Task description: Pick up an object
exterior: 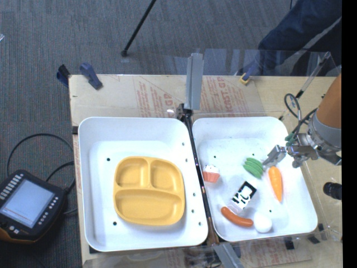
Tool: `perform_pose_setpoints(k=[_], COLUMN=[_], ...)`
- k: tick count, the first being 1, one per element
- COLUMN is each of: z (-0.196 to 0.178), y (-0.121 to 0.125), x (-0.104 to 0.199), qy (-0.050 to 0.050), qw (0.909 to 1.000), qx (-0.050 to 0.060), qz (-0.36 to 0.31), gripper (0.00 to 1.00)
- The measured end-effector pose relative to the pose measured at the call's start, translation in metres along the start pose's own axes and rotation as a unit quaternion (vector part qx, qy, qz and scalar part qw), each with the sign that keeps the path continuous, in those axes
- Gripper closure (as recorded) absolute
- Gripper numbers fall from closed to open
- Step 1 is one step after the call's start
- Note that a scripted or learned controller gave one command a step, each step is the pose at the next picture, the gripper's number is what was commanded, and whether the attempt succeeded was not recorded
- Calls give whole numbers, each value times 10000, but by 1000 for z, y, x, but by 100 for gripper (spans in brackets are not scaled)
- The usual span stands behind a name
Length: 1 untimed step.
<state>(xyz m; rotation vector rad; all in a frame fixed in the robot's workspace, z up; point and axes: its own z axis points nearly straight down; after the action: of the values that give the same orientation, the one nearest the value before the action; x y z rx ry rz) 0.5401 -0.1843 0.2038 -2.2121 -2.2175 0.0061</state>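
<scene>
- The right bin (290,128) holds the candidates: a carrot (275,183), a green pod-like vegetable (254,167), a small cupcake (211,173), a black-and-white packet (244,194), a sausage (236,216) and a white egg (263,224).
- The carrot lies at about 3 o'clock in the right bin, lengthwise, thick end toward 12. The green vegetable is just beside it toward 9 o'clock, apart from it.
- These look like toy foods: probably light, stiff, smooth plastic, so likely slippery but not fragile.
- The carrot tapers, so I would take it across its thick upper half, where parallel jaws would slip least. The egg, being round, would likely squirt out; the flat packet offers little to pinch.
- The sausage and egg sit close together at 5 o'clock, which would crowd a grasp there.
- The gripper (277,154) hangs over the bin's 3 o'clock side, just above the carrot's thick end and beside the green vegetable.
- The arm (329,121) comes in from 3 o'clock, wrist angled down toward the bin floor.
- I cannot tell whether the jaws are spread or closed; nothing is visibly between them.
- The left bin (89,149) holds a yellow divided plate (149,190) at its centre, well apart from the gripper.
</scene>
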Motion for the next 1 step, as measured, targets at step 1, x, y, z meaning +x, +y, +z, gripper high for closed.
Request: perform_pose_setpoints(k=[1], z=[103], y=[-7], x=[-27], qy=[18], qw=[10000], qx=[38], qz=[35], gripper=[0])
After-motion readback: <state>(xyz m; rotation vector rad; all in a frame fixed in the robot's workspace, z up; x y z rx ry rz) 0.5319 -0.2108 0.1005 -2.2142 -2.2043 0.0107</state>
